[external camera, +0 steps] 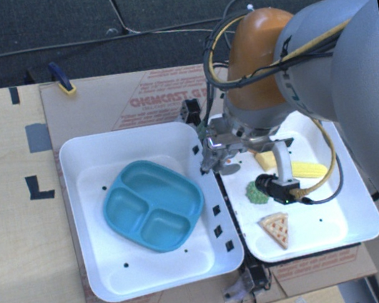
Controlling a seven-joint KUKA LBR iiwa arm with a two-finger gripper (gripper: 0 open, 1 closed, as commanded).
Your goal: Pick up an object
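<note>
Resting on brown printed cardboard (158, 98) over a pale wooden bench (16, 236) are two shallow white bins (86, 223). Dark carpet (44, 27) lies beyond. I cannot tell my two-finger gripper's (221, 157) state.

A large grey robot arm (349, 68) reaches in from the right side of the view, its thick upper link filling the upper right. An orange band (258, 44) wraps the arm just above the wrist, with yellow and black cables looping around it. Below the band, the wrist points downward over the left end of the right white bin (348, 224), near the wall it shares with the neighbouring bin. The gripper (221, 157) hangs there, low over that left edge.
</note>
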